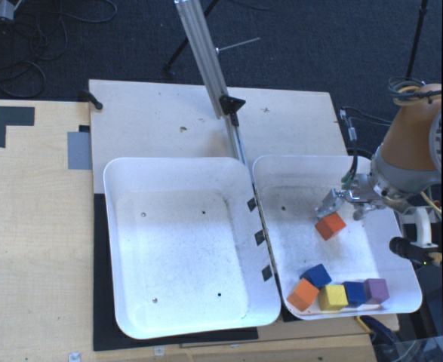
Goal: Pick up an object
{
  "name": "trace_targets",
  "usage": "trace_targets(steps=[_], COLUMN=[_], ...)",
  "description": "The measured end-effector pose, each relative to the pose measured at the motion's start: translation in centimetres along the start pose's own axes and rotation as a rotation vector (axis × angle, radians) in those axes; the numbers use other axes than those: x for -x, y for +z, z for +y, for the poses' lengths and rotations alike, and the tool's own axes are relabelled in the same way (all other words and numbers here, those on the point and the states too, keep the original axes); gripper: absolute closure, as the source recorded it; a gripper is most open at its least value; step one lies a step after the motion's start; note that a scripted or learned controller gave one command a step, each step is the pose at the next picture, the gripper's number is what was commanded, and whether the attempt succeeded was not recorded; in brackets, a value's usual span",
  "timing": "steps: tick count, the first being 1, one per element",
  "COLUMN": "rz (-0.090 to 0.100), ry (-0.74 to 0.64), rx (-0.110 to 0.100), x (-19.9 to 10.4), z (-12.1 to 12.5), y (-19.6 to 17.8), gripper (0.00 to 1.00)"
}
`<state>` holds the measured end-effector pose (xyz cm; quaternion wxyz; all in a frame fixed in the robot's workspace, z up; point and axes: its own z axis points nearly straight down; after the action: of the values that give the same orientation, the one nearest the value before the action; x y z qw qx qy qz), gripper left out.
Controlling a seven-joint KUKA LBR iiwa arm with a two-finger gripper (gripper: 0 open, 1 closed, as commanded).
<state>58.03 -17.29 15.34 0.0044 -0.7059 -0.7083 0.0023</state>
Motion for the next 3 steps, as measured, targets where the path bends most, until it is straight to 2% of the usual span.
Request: trace_targets(steps=[1,2,3], rz=[-0.003,-0.004,-0.004], ry=[0.000,0.009,0.012], rx=[0.009,0.009,0.009], x=[-4.5,-0.4,-0.4], z=[2.8,-4.7,-4.6], y=[6.5,6.2,5.2], gripper=[0.00,0.00,1.00])
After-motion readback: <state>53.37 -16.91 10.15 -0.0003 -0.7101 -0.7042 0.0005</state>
